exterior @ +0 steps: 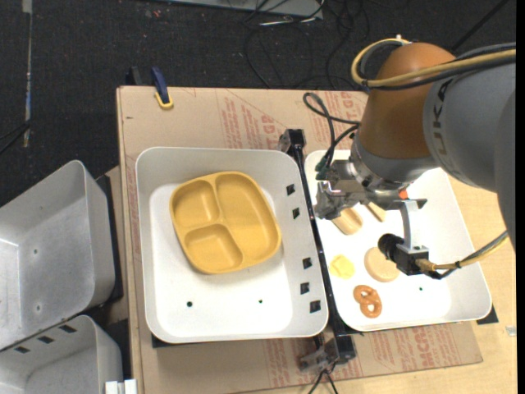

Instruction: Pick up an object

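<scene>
A grey robot arm with an orange band reaches in from the right over a desk that carries two shallow white bins side by side. The left bin holds a yellow divided plate with three compartments, lying flat near its middle. The right bin holds small toy foods: a tan bread-like piece just under the arm's wrist, a small yellow piece, a pale round disc and an orange-brown pretzel nearest the front.

The pincer hangs low over the right bin's left part, just beside the bread-like piece. Whether it is apart or together cannot be told; the wrist hides it.

The bread-like piece looks light, small and rigid, probably smooth plastic that could slip. Taking it across its narrow sides seems safest. The flat disc offers little edge to catch.
</scene>
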